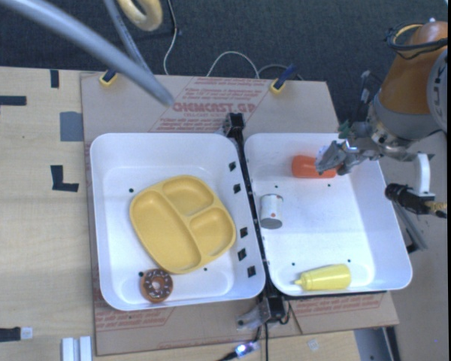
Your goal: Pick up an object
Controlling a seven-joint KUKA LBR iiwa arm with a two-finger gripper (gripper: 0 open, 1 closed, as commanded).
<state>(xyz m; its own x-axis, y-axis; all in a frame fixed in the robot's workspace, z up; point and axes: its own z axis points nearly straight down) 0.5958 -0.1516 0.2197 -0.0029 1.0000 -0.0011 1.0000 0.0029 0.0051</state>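
Observation:
My gripper point(332, 160) hangs over the far right part of the right bin point(376, 224), right against an orange block point(307, 166) that lies by the bin's far wall. The block's right end sits under the gripper's tip. A small silver can with a red base point(270, 210) lies near the divider in the same bin. A yellow mustard bottle point(325, 278) lies on its side along the near wall. In the left bin point(105, 201) sit a yellow divided plate point(183, 222) and a chocolate doughnut point(156, 285).
The grey and orange arm point(410, 89) reaches in from the upper right, above the right bin's far corner. A black divider strip point(244, 201) runs between the two bins. Grey tubes point(83, 28) cross the top left.

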